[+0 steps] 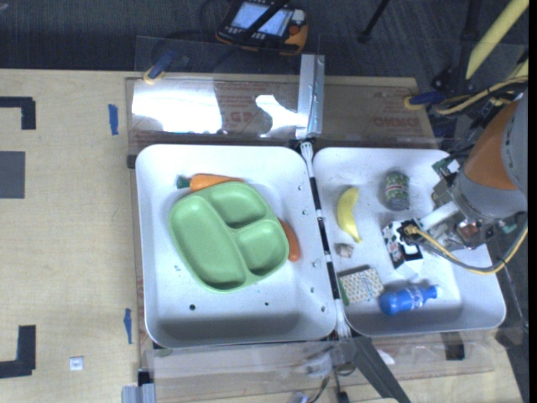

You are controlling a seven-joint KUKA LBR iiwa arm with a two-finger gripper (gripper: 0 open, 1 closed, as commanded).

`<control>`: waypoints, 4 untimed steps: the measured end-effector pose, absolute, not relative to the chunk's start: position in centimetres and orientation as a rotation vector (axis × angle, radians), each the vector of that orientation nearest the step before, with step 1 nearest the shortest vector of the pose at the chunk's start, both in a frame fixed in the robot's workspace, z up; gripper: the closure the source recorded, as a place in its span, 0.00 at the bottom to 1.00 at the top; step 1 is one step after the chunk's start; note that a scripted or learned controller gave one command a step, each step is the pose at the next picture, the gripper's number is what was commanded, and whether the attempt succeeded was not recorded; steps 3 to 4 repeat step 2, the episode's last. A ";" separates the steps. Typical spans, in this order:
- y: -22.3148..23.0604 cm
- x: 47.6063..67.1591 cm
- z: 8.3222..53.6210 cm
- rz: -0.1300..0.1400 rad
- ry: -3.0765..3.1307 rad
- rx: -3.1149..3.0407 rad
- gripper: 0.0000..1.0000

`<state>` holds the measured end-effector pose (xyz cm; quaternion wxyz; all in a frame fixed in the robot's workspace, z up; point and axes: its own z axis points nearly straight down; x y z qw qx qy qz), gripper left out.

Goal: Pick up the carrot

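Gripper (453, 225) hangs well right of the green plate (226, 242), open or shut I can't tell, while the carrot (216, 180) lies tucked against that plate's far rim, so the smart approach is down from the far side, clear of the plate's lip.

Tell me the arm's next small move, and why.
Probably carry the gripper left, over the divider, toward the far side of the left bin. The gripper hangs over the right side of the right bin, while the carrot lies in the left bin, tucked against the far rim of the green plate and partly hidden by it.
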<state>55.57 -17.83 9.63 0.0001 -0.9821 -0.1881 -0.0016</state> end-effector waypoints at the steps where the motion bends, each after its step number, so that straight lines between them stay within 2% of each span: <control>1: -17.5 59.3 20.5 0.003 -0.403 -3.115 1.00; 2: -22.3 60.3 20.7 0.002 -0.530 -3.096 1.00; 4: -22.3 60.3 20.7 0.002 -0.530 -3.096 1.00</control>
